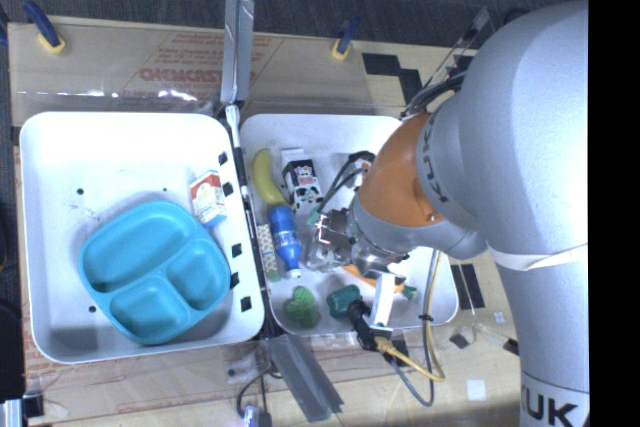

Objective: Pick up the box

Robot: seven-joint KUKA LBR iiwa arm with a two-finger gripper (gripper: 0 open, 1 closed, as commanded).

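Box (207, 196) in left bin (40, 215), against the divider, touching the blue tray's (150, 270) upper right edge. Arm (420, 185) low over right bin (420, 130). Pincer (330, 233) hidden among clutter, grip state unreadable. Beside it: banana (263, 177), blue bottle (284, 240), green lump (301, 306).

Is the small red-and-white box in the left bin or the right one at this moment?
In the left bin. The red-and-white box lies on its floor by the divider, just above the blue tray.
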